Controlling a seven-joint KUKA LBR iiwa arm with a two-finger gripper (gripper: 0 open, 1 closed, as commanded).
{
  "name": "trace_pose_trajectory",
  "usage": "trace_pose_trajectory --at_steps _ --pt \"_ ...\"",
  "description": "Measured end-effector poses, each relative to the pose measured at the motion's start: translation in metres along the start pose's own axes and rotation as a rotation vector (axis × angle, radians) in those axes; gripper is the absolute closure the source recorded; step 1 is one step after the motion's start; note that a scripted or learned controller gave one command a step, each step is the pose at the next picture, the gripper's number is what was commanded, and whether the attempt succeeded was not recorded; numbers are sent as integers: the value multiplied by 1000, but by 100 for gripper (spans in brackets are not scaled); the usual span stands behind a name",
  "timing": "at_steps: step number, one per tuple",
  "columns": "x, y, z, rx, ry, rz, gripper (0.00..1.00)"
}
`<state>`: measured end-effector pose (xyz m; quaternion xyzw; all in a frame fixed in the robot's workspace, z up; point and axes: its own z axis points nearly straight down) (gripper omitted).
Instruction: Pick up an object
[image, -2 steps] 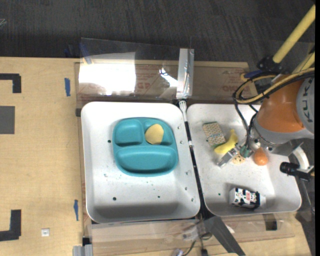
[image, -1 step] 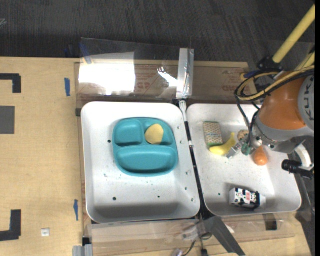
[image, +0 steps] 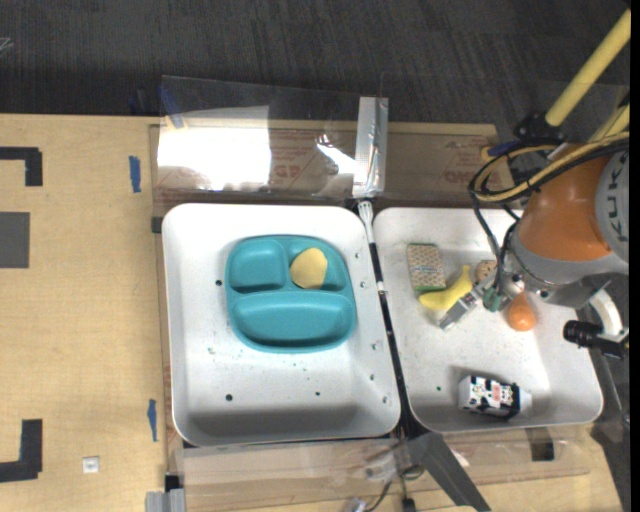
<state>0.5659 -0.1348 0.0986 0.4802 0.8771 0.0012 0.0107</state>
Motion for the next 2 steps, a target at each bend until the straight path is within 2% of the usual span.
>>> trace_pose_trajectory --at_steps 1,2 --pt "-7 42 13 12 14 81 0" --pt "-7 43 7 12 15 81 100"
